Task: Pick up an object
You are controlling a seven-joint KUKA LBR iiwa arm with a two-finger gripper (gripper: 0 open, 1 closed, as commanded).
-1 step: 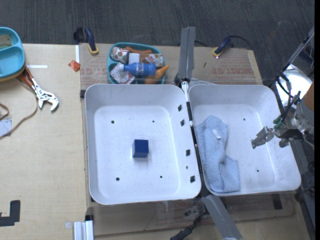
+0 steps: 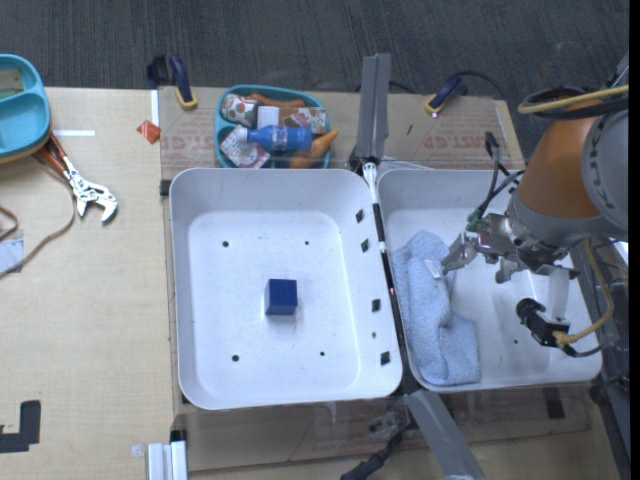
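Item: pale blue towel (image 2: 432, 308), soft, light, limp; lies just left of and below your gripper (image 2: 468, 252).
Pinch a raised fold near its upper end; whether the gripper is open, you cannot tell; it seems empty.

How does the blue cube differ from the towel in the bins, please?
The cube is dark blue, while the towel is pale blue. The cube is small, rigid and boxy; the towel is much larger, soft and rumpled. The cube sits alone near the middle of the left bin; the towel lies along the left side of the right bin, close to the end effector. Both rest on a bin floor.
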